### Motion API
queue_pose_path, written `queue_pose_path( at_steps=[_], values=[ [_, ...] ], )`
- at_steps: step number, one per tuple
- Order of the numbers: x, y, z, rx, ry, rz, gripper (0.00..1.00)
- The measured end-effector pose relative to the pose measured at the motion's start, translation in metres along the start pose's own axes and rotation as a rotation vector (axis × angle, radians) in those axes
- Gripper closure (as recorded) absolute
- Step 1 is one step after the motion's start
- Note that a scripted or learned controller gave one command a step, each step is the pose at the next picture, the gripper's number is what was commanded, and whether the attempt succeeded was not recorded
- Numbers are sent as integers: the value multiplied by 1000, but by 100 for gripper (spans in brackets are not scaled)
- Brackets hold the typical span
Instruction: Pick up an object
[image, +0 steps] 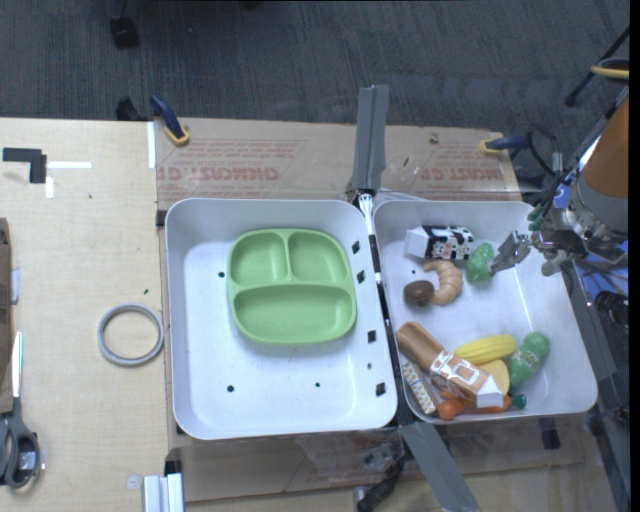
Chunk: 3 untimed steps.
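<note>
Hovering over right bin (560, 300) w/ jaws apart, nothing between them: gripper (530, 252), at bin's upper right, just beside green veg toy (481, 262). Reaching in from right of bin: grey arm w/ orange band (608, 175). Lying along bin's top: black-and-white cow toy (440, 241), w/ croissant (446, 281) and brown round piece (419, 293) just below. Piled at bin's bottom: hot dog (420, 344), corn (485, 349), green pepper (528, 356), small carton (468, 378), all touching or nearly so. Sitting left of bin: second white bin (190, 330) w/ green divided plate (292, 286). Further left, on bench: tape ring (131, 333), scissors (18, 440).
</note>
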<state>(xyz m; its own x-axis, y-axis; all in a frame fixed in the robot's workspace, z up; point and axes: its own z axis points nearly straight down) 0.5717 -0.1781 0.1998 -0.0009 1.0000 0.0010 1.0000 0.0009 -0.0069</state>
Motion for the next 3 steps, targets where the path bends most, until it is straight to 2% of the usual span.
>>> queue_pose_path(
  at_steps=[1,2,3],
  values=[
    [-36,37,68,-2,-1,24,0],
    [7,59,93,-2,0,70,0],
    [7,68,110,-1,-2,35,0]
  ],
)
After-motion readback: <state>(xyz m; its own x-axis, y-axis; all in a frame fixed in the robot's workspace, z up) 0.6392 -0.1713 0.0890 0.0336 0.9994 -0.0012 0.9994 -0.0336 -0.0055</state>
